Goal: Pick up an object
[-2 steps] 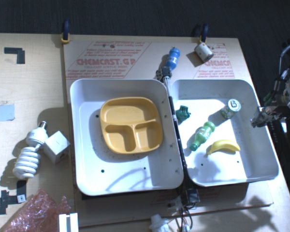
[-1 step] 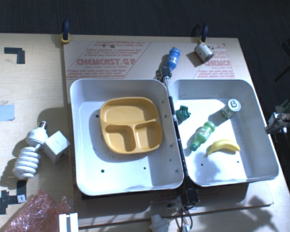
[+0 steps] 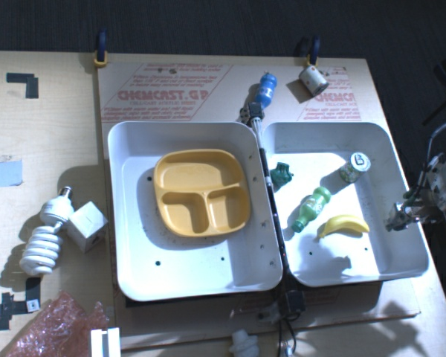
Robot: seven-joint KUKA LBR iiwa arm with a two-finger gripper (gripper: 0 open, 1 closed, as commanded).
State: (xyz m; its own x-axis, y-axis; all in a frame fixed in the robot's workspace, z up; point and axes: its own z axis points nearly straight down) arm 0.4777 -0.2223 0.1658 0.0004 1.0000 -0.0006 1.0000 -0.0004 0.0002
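Claw (image 3: 403, 216), spread impossible to tell, at right bin's (image 3: 409, 262) right rim; should reach left to curved yellow banana (image 3: 343, 226).

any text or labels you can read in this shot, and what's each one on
"CHEMCAST G P": large red print, upper left of the protective sheet behind the bins; last letters uncertain.
The same red heading repeats at the sheet's upper right, partly hidden and blurred.
Smaller red lines around both headings: too small to read.
Dark mark on the round cap of the can in the right bin: unreadable.
Green bottle label: unreadable.

Bright bins, dark surround, hard shadows, sharp focus.
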